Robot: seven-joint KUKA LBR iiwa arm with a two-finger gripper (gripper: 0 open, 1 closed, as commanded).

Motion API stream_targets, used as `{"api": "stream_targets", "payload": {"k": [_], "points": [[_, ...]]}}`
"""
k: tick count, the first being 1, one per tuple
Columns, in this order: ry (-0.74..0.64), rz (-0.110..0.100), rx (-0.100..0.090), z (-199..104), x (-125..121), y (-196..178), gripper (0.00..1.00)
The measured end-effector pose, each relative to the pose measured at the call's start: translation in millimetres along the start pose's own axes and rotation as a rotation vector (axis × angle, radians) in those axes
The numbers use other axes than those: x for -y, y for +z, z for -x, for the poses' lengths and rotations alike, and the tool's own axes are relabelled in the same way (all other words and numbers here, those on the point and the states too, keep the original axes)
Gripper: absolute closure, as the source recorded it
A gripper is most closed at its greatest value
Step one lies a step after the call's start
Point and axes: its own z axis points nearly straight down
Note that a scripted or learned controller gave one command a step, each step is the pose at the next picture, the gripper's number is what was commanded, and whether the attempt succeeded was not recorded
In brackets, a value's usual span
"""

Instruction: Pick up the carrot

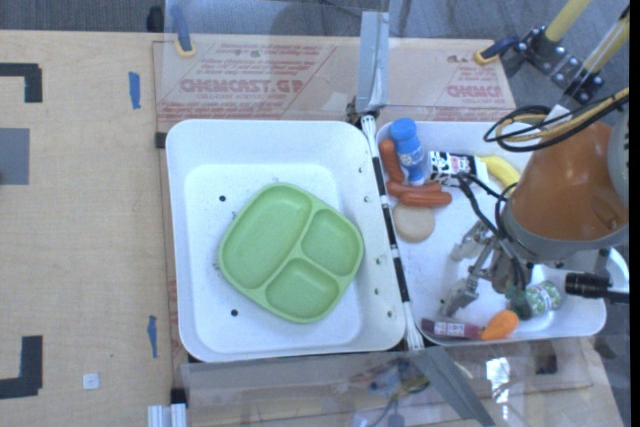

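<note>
Jaws look spread, nothing between them, hovering in the right bin (pixel 590 320); carrot (pixel 501 324) lies just beside them, probably lining up the grab.

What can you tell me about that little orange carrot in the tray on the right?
The carrot is small, orange and smooth, like a plastic toy. It lies on its side near the front edge of the right bin, beside a dark red bar. The gripper hangs just above and left of it, not holding it.
</note>
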Motion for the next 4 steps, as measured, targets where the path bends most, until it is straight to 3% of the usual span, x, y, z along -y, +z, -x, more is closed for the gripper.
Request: {"api": "stream_targets", "payload": {"k": [1,2,3,4], "points": [[0.005,0.005,0.017,5.6,-1.0,-11.2,1.0],[-0.298,0.0,-0.003,27.0,69.1,-65.6,1.0],[-0.056,-0.002,-0.002,5.1,38.0,0.0,1.0],[0.461,-0.003,0.002,-4.3,16.2,-0.5,1.0]]}}
